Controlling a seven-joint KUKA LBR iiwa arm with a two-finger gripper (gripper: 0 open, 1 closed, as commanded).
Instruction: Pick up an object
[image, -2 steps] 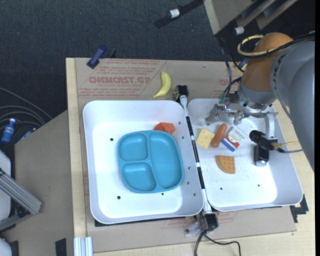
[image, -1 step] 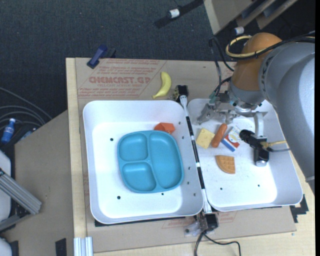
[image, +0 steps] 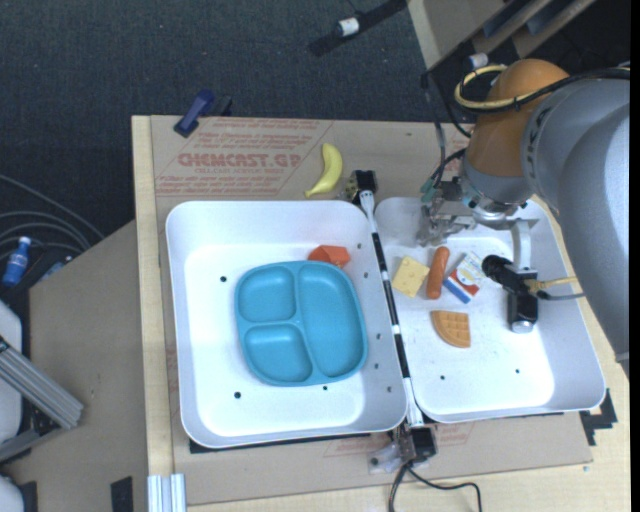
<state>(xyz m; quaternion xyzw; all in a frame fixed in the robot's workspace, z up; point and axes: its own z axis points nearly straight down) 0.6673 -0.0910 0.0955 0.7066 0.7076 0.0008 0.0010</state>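
Grey arm's pincer (image: 440, 225) hovers over right bin (image: 560, 385), near sausage (image: 437, 272). Its grip state is unreadable; apparently nothing lifted yet.

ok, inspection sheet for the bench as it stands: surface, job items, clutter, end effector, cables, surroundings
Surface: wooden bench with red print, bearing left bin and right bin side by side.
Job's things: right bin holds yellow wedge, sausage, small striped box and waffle piece; left bin holds blue divided plate and orange piece.
Clutter: banana and blue object on the bench behind the bins.
End effector: over the back of the right bin, near the sausage's far end; grip unclear.
Cables: dark cables on the floor at left; black lead at the front edge.
Surroundings: dark carpet; metal rail lower left.
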